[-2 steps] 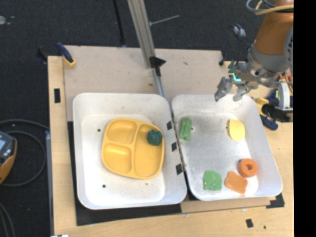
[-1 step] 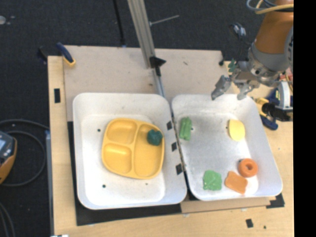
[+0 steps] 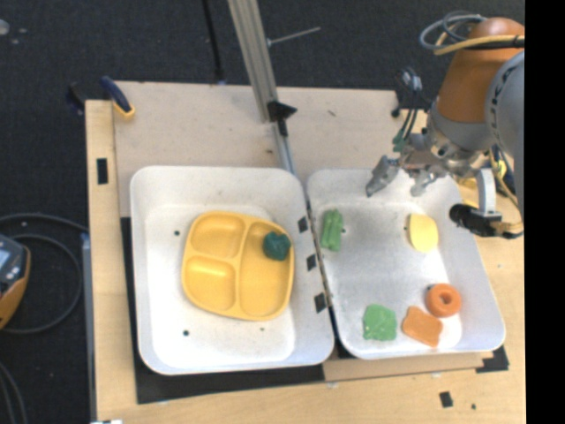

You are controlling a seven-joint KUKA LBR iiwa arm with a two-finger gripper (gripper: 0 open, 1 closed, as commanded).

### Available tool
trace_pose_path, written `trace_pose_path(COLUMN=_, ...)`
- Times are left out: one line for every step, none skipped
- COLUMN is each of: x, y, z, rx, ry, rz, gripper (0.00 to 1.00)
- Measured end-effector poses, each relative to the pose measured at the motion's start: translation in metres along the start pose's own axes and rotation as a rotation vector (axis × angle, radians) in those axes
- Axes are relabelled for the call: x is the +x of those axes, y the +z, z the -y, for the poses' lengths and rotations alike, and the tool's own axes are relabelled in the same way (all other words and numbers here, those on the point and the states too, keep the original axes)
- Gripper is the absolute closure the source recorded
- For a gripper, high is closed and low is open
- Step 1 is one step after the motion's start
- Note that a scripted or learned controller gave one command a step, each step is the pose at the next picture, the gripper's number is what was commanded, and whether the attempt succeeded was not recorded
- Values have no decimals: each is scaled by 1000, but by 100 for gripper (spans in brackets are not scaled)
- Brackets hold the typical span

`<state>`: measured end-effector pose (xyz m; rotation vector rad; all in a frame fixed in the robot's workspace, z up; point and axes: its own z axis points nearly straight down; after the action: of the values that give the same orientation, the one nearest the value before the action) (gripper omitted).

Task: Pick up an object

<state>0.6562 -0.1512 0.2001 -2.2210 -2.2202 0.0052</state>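
My gripper (image 3: pixel 402 181) hangs over the far edge of the right bin (image 3: pixel 388 263), fingers spread apart and nothing between them. In that bin lie a pale yellow piece (image 3: pixel 423 232) just in front of the gripper, a green block (image 3: pixel 332 230) near the left wall, a green lump (image 3: pixel 380 323), an orange wedge (image 3: pixel 422 326) and an orange ring (image 3: pixel 443 299) at the near right. The left bin (image 3: pixel 159 237) holds a yellow divided plate (image 3: pixel 229 268) with a dark green ball (image 3: pixel 277 246) in its right compartment.
A slanted aluminium post (image 3: pixel 254 51) rises from the bench behind the bins, its foot near the gap between them. A blue and yellow clamp (image 3: pixel 116 97) sits at the bench's far left corner. Cables (image 3: pixel 35 263) lie on the floor to the left.
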Motion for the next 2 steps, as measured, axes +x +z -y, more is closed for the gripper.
trace_pose_path(x=-5, y=44, z=-5, rx=-2, ry=2, rz=0, gripper=0)
trace_pose_path(x=-6, y=96, z=-5, rx=-3, ry=3, rz=0, gripper=0)
